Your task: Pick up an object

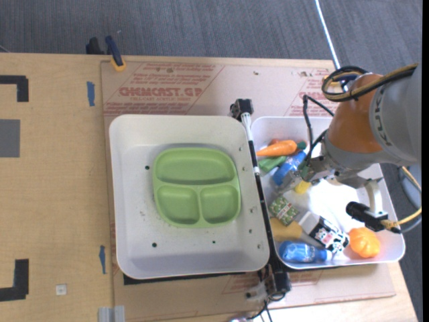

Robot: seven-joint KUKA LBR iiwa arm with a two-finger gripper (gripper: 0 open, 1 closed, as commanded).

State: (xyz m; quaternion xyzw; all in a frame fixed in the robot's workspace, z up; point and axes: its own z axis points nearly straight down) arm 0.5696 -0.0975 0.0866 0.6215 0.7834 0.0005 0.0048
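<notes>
The right bin (392, 250) holds several small objects. An orange carrot (276, 147) lies at its far left, with a blue bottle (288, 167) just below it. A green patterned packet (284, 209), a yellow piece (288, 231), a blue object (299, 251), a black-and-white item (326, 233) and an orange fruit (364, 242) lie toward the near side. My gripper (311, 173) reaches down from the grey and orange wrist into the upper middle of this bin, beside the blue bottle. The wrist hides its tip.
The left bin (127, 146) holds a green divided plate (196, 185). A black clamp (240, 107) stands at the far end of the wall between the bins. Cables loop over the arm (342, 79) at the right bin's far side.
</notes>
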